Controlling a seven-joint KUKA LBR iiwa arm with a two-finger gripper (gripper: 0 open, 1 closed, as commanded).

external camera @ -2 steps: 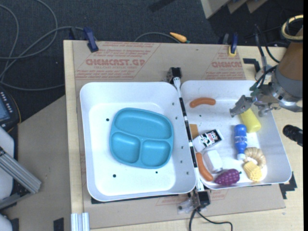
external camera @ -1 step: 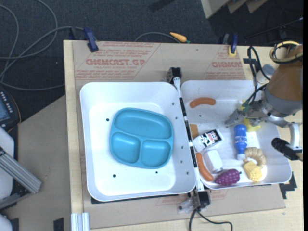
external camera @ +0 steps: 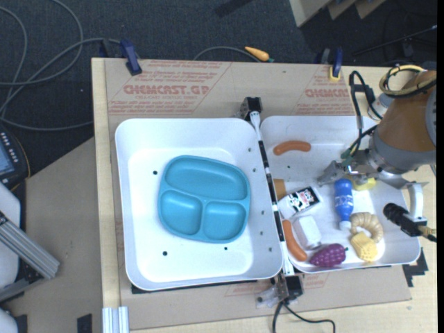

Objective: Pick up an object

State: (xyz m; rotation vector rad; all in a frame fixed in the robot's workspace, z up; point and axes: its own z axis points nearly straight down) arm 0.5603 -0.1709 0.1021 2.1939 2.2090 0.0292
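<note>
One fixed cam, above bench point(external camera: 173, 82), slanted down, both bins point(external camera: 139, 144).

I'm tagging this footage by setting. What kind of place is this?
Probably a robotics lab bench, not a kitchen: two white bins are clamped to a board, the food in the right one looks like toys, such as the purple grapes, and loose cables trail over the dark floor.

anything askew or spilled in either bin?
Nothing spilled or damaged. The blue divided plate lies flat in the left bin. The right bin holds a loose jumble: hot dog, blue bottle, grapes, corn. All stay inside the rim.
</note>
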